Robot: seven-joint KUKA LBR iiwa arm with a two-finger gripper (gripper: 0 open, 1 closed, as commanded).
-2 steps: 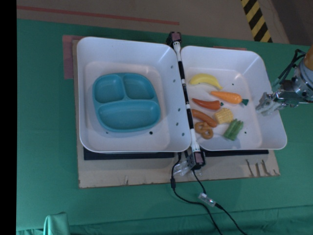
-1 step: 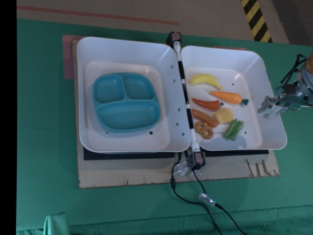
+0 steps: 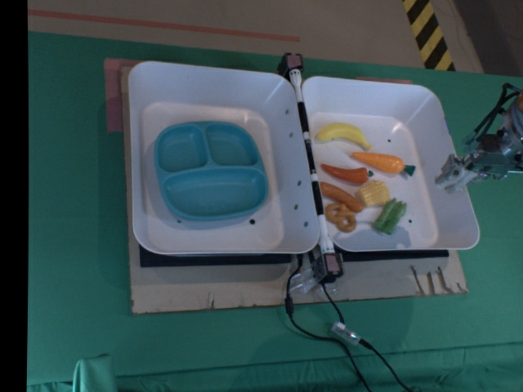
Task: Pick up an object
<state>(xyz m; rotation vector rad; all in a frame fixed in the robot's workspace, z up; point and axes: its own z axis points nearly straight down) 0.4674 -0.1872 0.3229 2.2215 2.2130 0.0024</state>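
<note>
Camera view: two white bins are sitting side by side on the green surface (image 3: 73,219). The left bin (image 3: 147,88) is holding a blue divided plate (image 3: 211,170). The right bin (image 3: 433,121) is holding the toy food: a banana (image 3: 341,133), a carrot (image 3: 382,162), a red pepper (image 3: 346,173), a sausage (image 3: 340,195), a corn cob (image 3: 374,193), a pretzel (image 3: 341,216) and green beans (image 3: 391,216), all lying loose on the bin floor near its left half.

The gripper (image 3: 454,175) is hanging at the right bin's right rim, well apart from the food. The fingers are looking empty; spread or pressed together, cannot tell at this size.

Progress, as judged: nothing is being lifted yet. Choosing a piece, reaching in, closing and raising are all left.
</note>
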